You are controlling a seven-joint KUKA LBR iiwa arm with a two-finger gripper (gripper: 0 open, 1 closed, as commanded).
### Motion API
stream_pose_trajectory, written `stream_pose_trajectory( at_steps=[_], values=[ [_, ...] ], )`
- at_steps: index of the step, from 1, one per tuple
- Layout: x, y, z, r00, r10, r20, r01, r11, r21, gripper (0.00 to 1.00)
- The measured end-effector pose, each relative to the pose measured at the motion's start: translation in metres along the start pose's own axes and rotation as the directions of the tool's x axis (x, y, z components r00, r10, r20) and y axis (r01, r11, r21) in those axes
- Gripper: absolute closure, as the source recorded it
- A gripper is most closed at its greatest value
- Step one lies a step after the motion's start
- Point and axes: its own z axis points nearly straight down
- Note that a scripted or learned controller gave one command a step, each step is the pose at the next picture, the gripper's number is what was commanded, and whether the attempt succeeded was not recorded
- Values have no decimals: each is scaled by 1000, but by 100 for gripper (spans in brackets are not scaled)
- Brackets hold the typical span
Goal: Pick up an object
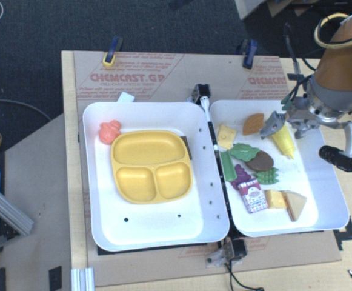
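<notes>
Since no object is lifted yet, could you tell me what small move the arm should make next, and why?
Probably a short descent onto the yellow corn-like toy. The gripper hangs over the right bin just above that toy's upper end, and nothing shows between it and the toy, so lowering there seems the shortest route to a grasp.

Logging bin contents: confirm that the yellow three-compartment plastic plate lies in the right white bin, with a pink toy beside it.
Wrong bin. The camera view shows the yellow three-compartment plastic plate in the left white bin, with the pink toy beside it at its upper-left corner.
</notes>
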Motion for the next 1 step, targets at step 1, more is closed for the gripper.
stream_pose_trajectory(
  at_steps=[1],
  values=[
    [0, 3, -8, 1000, -2, 2, 2, 1000, -14, 0]
  ],
)
